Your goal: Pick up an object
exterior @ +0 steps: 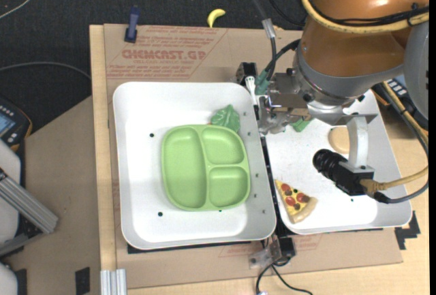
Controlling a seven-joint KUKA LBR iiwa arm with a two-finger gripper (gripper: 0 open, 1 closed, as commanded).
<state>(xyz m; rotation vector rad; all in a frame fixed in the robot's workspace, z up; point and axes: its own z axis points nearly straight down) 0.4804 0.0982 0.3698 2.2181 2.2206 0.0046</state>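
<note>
Orange-banded and grey, the arm (361,21) comes in from the right and covers the upper part of the right bin (388,215). The gripper (276,113) sits low at that bin's upper left corner, close against the wall shared with the left bin (129,150). Finger state: cannot tell, since the wrist body hides the tips.

Object positions relative to the gripper:
- Small green item (300,125): just beside it on the right, possibly touching; contact is not clear from this angle.
- Green leafy piece (227,116): just across the wall, in the left bin, resting at the upper edge of the green divided plate (204,167).
- Pizza slice toy (296,200): below, near the right bin's lower left corner.
- Tan round piece (338,139): to the right, partly hidden.
</note>
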